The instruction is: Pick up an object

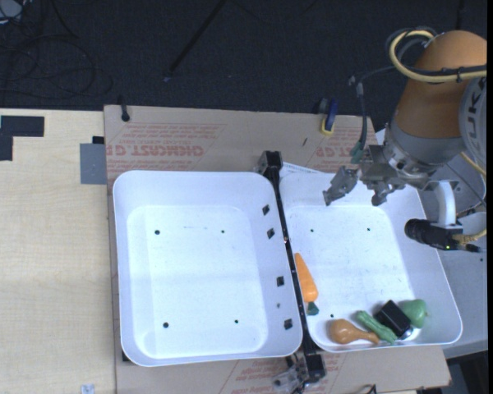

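Carrot-shaped orange plastic toy (306, 279) lies in the right shallow white plastic bin (427, 257), hard against that bin's left wall at about nine o'clock from its centre. Its long axis runs from eleven o'clock to five o'clock, with the green stem end toward five.

Along the same bin's near edge, at about six o'clock, sits a cluster of small things. A tan pear-shaped plastic toy (349, 331) lies with its thin end toward three o'clock. A green pod-like plastic piece (375, 325) lies slantwise, running from ten o'clock to four. A small black block (393, 318) touches it, and a rounded bright green toy (415, 309) sits just beside the block at three o'clock. The left shallow white plastic bin (140, 220) shows bare floor with a few dark dots.

The grey two-finger gripper (363, 187) hangs over the far edge of the right bin, at twelve o'clock from the bin's centre and well apart from all the toys. Its fingers are spread with nothing between them. The grey arm with its orange band (444, 64) reaches in from two o'clock.

Both bins rest on a brown cardboard sheet with red print (189, 138), laid on a pale wooden bench (41, 253). Beyond the bench, at twelve o'clock, is a dark floor with loose cables (57, 56).
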You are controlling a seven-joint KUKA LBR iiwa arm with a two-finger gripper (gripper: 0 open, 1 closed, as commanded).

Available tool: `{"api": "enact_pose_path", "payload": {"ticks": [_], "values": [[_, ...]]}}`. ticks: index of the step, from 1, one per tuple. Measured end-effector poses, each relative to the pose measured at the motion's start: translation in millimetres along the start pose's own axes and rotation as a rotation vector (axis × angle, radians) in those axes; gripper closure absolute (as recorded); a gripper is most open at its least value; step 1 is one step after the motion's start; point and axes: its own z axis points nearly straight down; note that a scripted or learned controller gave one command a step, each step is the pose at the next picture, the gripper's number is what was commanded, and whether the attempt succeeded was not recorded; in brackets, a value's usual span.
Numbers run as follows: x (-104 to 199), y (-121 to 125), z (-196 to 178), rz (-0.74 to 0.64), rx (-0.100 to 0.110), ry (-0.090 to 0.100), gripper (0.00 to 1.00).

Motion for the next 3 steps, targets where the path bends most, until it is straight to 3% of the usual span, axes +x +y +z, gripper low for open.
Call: {"api": "enact_pose_path", "payload": {"ticks": [1,2,3], "values": [[-49,40,136,0.002,0.009,-0.001,0.00],[-6,20,164,-0.001,0.004,0.002,0.00],[-84,-34,162,0.006,0.004,-0.002,0.00]]}}
